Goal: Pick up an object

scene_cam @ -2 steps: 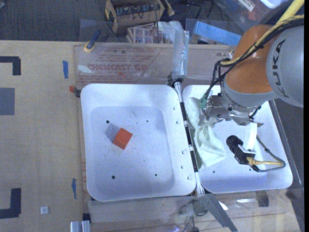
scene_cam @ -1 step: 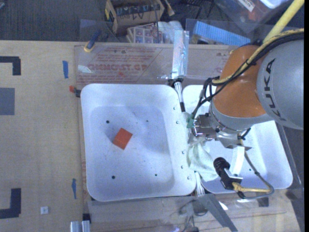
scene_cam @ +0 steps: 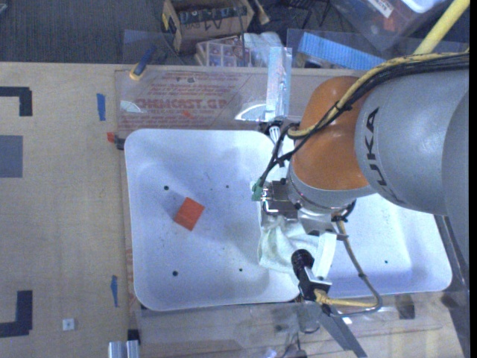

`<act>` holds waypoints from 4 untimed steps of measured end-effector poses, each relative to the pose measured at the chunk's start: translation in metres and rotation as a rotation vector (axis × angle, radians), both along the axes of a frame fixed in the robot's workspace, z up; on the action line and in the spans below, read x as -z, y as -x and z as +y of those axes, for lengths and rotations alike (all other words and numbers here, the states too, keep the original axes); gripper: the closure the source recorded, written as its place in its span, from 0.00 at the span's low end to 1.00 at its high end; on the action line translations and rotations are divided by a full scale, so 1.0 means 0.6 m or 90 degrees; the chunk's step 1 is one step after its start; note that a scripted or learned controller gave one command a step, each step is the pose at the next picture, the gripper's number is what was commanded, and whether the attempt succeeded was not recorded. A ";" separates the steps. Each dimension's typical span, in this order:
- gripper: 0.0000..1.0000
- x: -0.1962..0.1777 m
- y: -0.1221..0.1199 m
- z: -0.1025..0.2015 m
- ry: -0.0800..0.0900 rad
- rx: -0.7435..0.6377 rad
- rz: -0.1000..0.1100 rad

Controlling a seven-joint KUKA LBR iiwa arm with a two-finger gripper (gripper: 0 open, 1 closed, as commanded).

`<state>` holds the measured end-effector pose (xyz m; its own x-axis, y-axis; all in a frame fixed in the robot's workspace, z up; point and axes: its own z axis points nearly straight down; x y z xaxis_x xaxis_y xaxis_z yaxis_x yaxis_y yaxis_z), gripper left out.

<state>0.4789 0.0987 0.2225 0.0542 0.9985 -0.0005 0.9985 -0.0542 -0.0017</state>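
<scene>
Arm low at the bins' shared wall

The gripper point(scene_cam: 287, 233), grip state untellable, sits over crumpled white cloth point(scene_cam: 276, 246); small orange block point(scene_cam: 189, 213) lies well leftward.

We are seeing an evenly lit scene, bright but soft, with light seeming to come from overhead. The left white bin point(scene_cam: 149, 274) is glaring slightly, its floor washing toward pale blue left of the gripper point(scene_cam: 287, 233). The orange block point(scene_cam: 189, 214), well left of the gripper, is casting only a short faint shadow. A broad soft shadow is lying under the arm point(scene_cam: 402, 133), around the gripper. A highlight is gleaming on the orange band point(scene_cam: 328, 144) above it. The picture is looking somewhat grainy, and the clutter beyond the bench is appearing dim and soft
</scene>
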 end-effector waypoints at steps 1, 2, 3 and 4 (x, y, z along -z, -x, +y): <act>1.00 0.000 -0.001 -0.054 -0.001 0.008 0.001; 1.00 0.112 0.001 0.080 0.000 -0.036 0.001; 1.00 0.043 0.000 0.182 0.000 -0.234 -0.002; 1.00 0.017 -0.001 0.172 0.000 -0.424 -0.003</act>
<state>0.4797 0.2019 0.2120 -0.5747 0.8184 -0.0015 0.8184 0.5747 0.0028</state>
